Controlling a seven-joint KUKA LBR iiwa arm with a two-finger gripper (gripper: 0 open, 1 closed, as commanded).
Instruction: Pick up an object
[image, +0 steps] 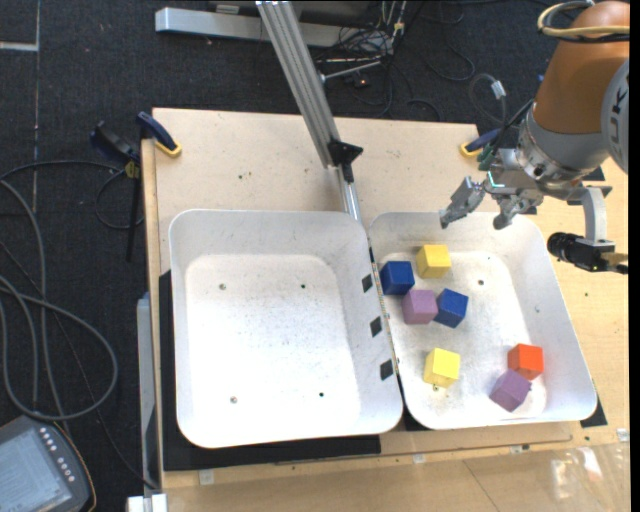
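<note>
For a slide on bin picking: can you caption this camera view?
Open gripper poised above the right bin's far edge, seven coloured blocks scattered below, none yet grasped.

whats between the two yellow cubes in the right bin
In the camera view, a purple cube and a blue cube sit side by side between the upper yellow cube and the lower yellow cube.

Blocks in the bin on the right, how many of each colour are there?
Yellow: 2, the far yellow block and the near yellow block
Blue: 2, the left blue block and the right blue block
Purple: 2, the middle purple block and the near purple block
Orange: 1, the orange block
Total: 7
</note>
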